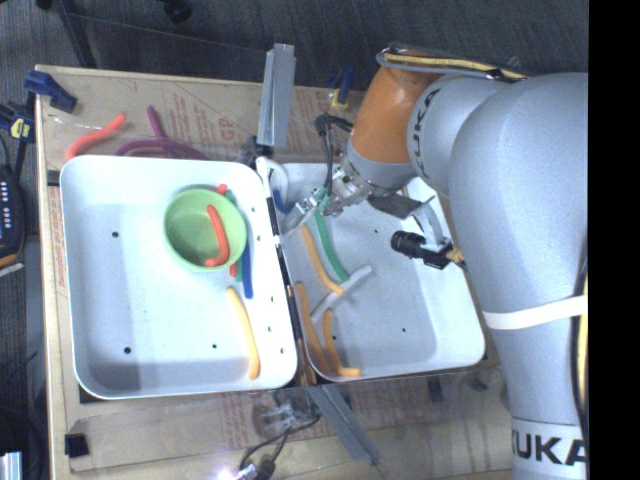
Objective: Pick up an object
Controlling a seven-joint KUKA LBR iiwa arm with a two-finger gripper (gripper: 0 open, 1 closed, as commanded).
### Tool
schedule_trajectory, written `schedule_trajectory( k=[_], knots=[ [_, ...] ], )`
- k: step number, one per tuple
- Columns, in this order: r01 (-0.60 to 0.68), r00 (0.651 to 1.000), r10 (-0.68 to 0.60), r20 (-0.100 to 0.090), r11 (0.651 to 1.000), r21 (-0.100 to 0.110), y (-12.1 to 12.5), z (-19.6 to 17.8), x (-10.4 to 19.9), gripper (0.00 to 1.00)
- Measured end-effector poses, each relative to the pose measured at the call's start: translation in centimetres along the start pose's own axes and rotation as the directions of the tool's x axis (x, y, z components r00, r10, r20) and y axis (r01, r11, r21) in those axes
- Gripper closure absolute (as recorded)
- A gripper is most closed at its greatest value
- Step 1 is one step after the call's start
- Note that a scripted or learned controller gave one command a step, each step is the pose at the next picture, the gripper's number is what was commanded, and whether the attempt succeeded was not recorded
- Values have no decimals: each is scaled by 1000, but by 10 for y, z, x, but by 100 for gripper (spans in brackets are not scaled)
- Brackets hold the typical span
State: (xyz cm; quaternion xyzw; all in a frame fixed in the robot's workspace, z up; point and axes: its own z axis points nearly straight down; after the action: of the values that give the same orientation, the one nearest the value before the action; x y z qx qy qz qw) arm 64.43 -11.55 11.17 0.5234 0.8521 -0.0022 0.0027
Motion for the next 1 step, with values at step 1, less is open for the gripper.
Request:
schedule_trajectory(
  k=[1],
  knots=[
    [-142, 990, 142, 13, 990, -4, -20, 14, 10, 0]
  ],
)
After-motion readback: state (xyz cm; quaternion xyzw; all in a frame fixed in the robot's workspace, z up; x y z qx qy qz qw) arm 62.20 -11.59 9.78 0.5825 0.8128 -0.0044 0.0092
